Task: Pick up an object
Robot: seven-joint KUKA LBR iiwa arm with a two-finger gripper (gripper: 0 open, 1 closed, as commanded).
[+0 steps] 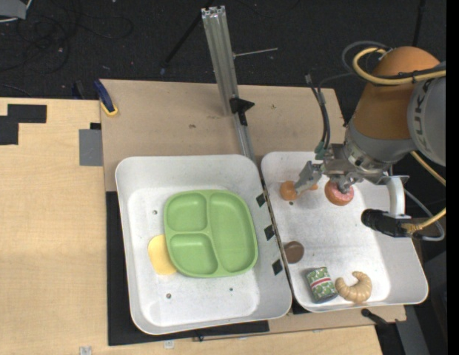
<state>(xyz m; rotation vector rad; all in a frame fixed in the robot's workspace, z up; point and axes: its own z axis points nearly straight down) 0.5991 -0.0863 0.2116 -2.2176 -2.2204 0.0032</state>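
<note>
My gripper point(327, 182) hangs over the far part of the right bin point(407, 272) with its fingers spread open. A small orange ball point(289, 191) lies just beyond the left fingertip point(306, 179). A pink frosted donut point(339, 193) sits under the right finger; nothing shows clamped between the fingers. Nearer the front of this bin lie a brown round piece point(293, 251), a green can point(320, 284) and a tan croissant point(355, 287).
The left bin point(133, 198) holds a green divided plate point(211, 233) with a yellow piece point(160, 256) tucked under its left edge. A metal post point(223, 72) rises behind the bins. A black fitting with cable point(385, 222) sticks out at the right bin's right side.
</note>
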